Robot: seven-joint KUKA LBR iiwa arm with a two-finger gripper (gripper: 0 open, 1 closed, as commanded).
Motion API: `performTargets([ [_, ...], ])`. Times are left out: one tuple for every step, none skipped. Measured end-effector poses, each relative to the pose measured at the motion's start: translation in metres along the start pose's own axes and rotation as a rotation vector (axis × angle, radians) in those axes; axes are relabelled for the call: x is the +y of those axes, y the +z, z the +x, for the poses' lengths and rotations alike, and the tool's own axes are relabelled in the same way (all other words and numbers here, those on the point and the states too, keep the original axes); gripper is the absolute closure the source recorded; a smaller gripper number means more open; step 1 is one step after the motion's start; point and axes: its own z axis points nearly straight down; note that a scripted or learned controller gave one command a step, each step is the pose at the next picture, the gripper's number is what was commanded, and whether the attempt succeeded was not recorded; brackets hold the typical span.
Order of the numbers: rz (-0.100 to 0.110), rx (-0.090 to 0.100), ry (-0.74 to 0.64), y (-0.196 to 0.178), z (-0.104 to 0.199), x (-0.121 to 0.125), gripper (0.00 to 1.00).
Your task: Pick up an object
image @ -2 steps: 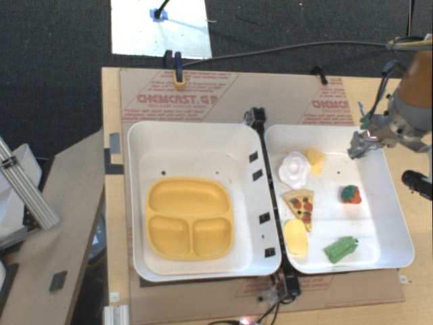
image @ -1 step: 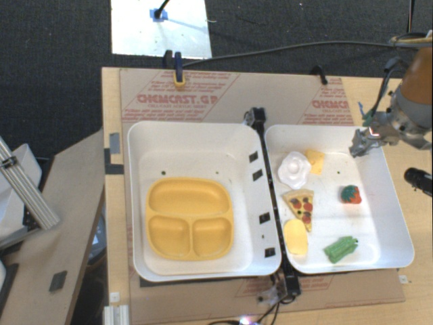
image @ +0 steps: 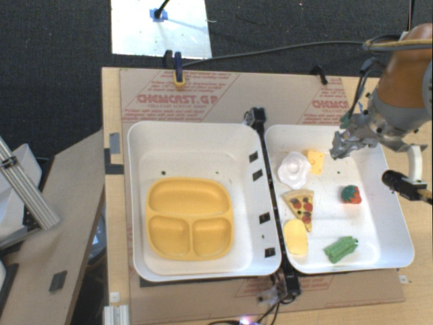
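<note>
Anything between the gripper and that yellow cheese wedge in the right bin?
Nothing visible. The gripper hangs above the right bin, just right of the yellow cheese wedge, with bare bin floor between them. The white crumpled object touches the wedge's far side, away from the gripper.

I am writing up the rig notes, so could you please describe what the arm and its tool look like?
The arm is grey and rounded with a broad orange band above the wrist. Its tool is a small, dark grey metal piece at the end, with dark cables running alongside the wrist.
</note>
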Motion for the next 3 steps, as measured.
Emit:
performTargets([
  [-0.001, 0.000, -0.001, -0.008, 0.053, 0.008, 1.00],
  [0.000, 0.000, 0.000, -0.011, 0.115, 0.000, 1.00],
  [0.000, 0.002, -0.003, -0.010, 0.180, -0.004, 1.00],
])
